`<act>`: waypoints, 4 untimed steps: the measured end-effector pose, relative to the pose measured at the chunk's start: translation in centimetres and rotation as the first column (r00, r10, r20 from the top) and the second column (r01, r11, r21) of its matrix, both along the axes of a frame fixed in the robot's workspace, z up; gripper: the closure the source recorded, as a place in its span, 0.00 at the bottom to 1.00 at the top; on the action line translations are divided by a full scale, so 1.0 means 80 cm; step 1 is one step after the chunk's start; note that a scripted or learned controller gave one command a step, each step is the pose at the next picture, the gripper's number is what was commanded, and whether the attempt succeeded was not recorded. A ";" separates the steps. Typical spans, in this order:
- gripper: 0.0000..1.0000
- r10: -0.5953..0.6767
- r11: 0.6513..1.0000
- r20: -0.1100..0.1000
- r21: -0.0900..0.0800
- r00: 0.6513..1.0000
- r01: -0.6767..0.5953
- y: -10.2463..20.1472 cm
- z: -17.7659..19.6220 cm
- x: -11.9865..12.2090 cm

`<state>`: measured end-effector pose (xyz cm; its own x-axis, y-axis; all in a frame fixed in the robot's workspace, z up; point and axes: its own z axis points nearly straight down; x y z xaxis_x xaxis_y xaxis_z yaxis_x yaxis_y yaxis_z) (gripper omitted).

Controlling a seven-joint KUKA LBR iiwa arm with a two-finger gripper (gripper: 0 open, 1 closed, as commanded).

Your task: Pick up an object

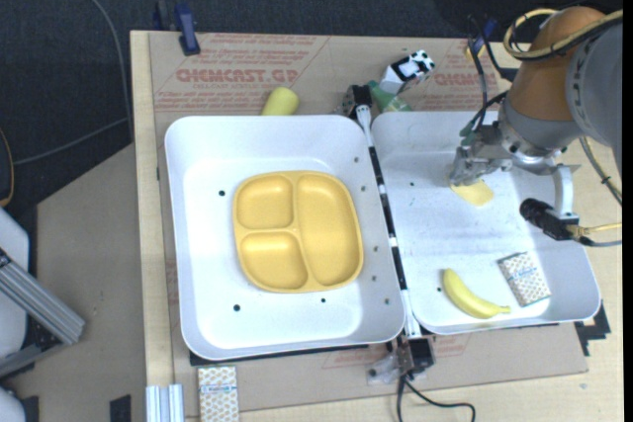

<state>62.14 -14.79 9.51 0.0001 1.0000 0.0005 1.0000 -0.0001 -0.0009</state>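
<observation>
Brown cardboard is covering the bench (148, 114), and two white plastic bins are sitting on it side by side. A smooth yellow tray (297, 230) with three compartments is lying in the left bin (188, 212). In the right bin (569, 296) the gripper (473, 171) is pressing down onto a small pale yellow piece (479, 195), probably to grasp it; how it is closing I cannot tell. A curved banana (469, 295) and a flat patterned packet (523, 278) are waiting near the front wall.

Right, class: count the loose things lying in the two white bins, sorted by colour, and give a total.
Yellow: 3 – tray, banana, small piece
White patterned: 1 – packet
Total: 4
</observation>
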 end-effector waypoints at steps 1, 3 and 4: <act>0.00 0.000 1.000 0.000 0.000 1.000 0.000 0.000 0.000 0.000; 0.00 0.000 1.000 0.000 -0.001 1.000 0.000 -0.024 0.034 -0.020; 0.00 0.001 1.000 -0.002 0.001 1.000 -0.001 0.014 0.005 -0.016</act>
<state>60.83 -13.67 9.90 -0.0009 1.0000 0.0015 1.0000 0.0009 -0.0030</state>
